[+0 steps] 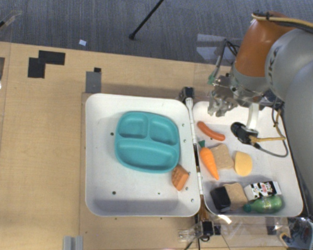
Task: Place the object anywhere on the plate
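The arm is hanging over the upper part of the right bin (298,207), its gripper (220,108) poised just above the sausage (211,131); whether it is open or closed I cannot tell, and nothing is showing between its tips. The teal plate (147,141) is sitting in the left bin (98,197), with an orange block (180,177) lying just off its lower right corner. The picking step is seemingly underway; next it needs a secure grasp, then a carry leftward.
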You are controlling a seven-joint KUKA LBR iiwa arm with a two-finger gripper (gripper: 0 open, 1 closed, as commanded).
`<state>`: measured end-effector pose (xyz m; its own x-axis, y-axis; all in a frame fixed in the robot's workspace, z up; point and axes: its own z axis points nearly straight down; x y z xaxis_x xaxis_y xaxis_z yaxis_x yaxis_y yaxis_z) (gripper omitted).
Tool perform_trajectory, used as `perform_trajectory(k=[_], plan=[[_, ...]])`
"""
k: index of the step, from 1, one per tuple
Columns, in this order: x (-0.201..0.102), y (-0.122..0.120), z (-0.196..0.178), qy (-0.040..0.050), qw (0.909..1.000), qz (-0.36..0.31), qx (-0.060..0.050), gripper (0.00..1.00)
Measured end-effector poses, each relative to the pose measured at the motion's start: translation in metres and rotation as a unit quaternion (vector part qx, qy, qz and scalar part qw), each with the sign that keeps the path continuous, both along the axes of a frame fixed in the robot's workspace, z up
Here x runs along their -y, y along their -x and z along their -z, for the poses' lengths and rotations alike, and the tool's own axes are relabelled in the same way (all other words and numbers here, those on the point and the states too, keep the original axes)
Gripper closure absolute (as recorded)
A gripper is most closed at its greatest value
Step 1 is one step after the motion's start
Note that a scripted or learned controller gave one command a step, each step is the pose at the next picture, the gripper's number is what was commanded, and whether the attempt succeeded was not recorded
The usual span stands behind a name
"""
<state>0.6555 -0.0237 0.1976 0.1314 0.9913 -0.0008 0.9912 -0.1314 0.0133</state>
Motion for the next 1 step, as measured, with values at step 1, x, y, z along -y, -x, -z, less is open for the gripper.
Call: perform_trajectory(k=[1], plan=[[-0.0487,0.0613,-0.0284,-0.0033,0.9999,0.017,-0.002,1.0]])
